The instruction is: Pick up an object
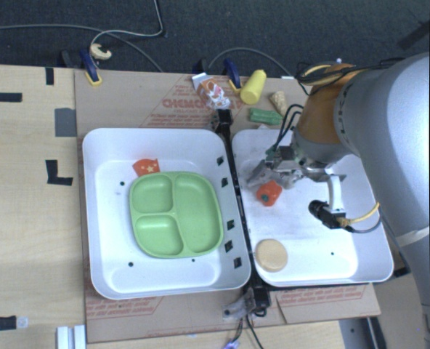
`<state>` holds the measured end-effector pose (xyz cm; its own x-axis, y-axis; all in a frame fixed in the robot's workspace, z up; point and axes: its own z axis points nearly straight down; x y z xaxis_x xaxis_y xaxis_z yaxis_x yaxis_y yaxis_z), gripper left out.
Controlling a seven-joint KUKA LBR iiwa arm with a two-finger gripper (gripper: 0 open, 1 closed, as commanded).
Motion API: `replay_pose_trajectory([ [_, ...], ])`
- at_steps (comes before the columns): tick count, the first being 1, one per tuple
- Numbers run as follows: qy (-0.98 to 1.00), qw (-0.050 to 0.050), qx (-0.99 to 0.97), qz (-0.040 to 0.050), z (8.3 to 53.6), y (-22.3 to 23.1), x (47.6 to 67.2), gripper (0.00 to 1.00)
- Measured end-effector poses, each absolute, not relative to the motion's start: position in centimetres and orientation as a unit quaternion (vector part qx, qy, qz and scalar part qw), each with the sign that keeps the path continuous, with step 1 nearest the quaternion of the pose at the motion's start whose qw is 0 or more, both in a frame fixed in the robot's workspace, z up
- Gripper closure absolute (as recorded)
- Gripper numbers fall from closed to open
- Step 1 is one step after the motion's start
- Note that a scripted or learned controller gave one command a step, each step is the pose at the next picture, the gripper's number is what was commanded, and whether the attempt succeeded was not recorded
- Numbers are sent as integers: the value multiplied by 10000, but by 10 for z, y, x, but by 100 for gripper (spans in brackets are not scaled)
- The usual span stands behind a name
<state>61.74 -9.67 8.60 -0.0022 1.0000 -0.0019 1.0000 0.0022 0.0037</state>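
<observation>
1. The orange object (269,193), small and blocky with a dark green spot on top, lies on the floor of the right bin (360,257), in that bin's upper left part, close to the divide between the two bins.
2. The claw (262,171) sits just above and left of the orange object, its metal fingers (257,173) angled down toward the bin floor. Nothing shows between them; how wide they stand cannot be told from this slant.
3. The arm (375,115), grey with an orange band, reaches to the orange object from the right and covers the right bin's upper right part.
4. A round tan disc (271,254) lies below the orange object, near the right bin's lower left corner, well apart from it.
5. To the left of the orange object, across the divide, the left bin (102,195) holds a green divided plate (176,214) with three compartments.
6. A small orange-red card (146,167) lies touching the plate's upper left rim.
7. Above the orange object, outside the bins on the bench (26,217), lie a yellow cylinder (253,86), a green bar (264,115) and a small printed packet (211,91).
</observation>
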Motion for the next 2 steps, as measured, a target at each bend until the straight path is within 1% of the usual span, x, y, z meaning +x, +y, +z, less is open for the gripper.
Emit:
replay_pose_trajectory([
  [1, 7077, 23, 7065, 7, 86, -96, 592, 0],
  [2, 7076, 22, 7066, 2, 96, -96, 592, 100],
])
